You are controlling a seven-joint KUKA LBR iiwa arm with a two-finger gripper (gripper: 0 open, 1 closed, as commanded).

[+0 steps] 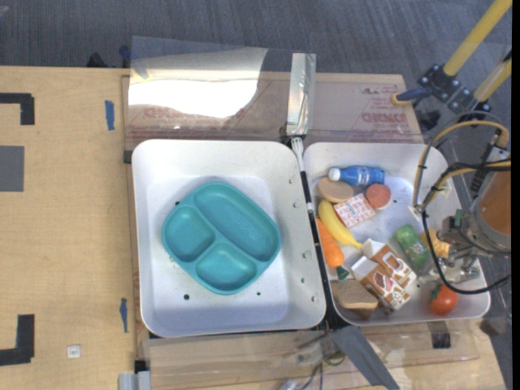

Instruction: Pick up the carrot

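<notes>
I see the carrot (330, 245) lying at the left edge of the right bin (479, 305), near frame centre, tight against the bin's wall and just beside the banana (337, 225). The arm's gripper (457, 246) sits at the right edge of the frame, over the right bin's far side and well apart from the carrot; I cannot tell how its jaws stand. The left bin (154, 169) holds a teal divided plate (221, 236).
</notes>
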